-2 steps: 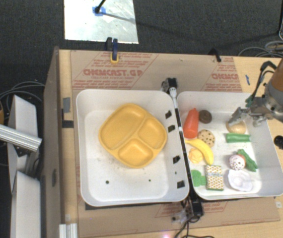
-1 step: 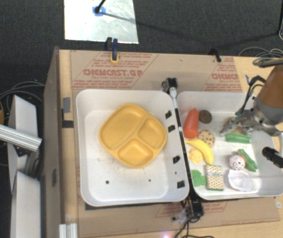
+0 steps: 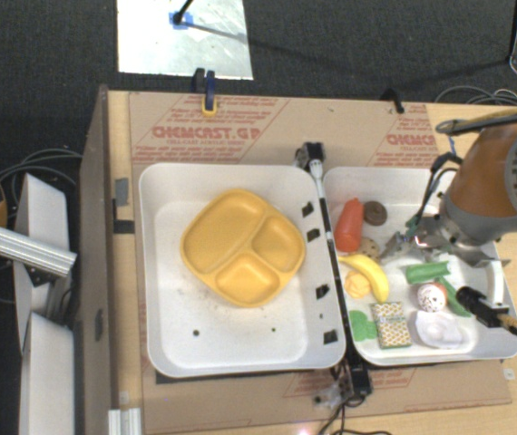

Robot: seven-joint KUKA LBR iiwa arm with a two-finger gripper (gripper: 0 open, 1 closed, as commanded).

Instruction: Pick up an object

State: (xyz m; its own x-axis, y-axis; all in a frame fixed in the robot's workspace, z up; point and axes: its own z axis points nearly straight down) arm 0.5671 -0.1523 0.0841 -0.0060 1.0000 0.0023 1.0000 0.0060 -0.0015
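Note:
My gripper [image 3: 407,239] hangs low over the middle of the right bin [image 3: 395,181]. It is just right of a small brown round thing [image 3: 374,213] and above a green bar [image 3: 426,271]. An orange-red carrot-like piece [image 3: 349,225] lies at the bin's left side, with a yellow banana [image 3: 369,275] below it. A white ball with red marks [image 3: 431,296], a patterned square packet [image 3: 391,324], a green piece [image 3: 362,323] and a pale white lump [image 3: 440,332] crowd the near part. Nothing shows between the gripper's tips.
The left bin [image 3: 172,333] holds a yellow divided plate [image 3: 243,246]. A black-clipped divider [image 3: 324,243] runs between the two bins. The grey arm with its orange band [image 3: 492,166] covers the right bin's far right corner. Cardboard [image 3: 240,130] lies behind the bins.

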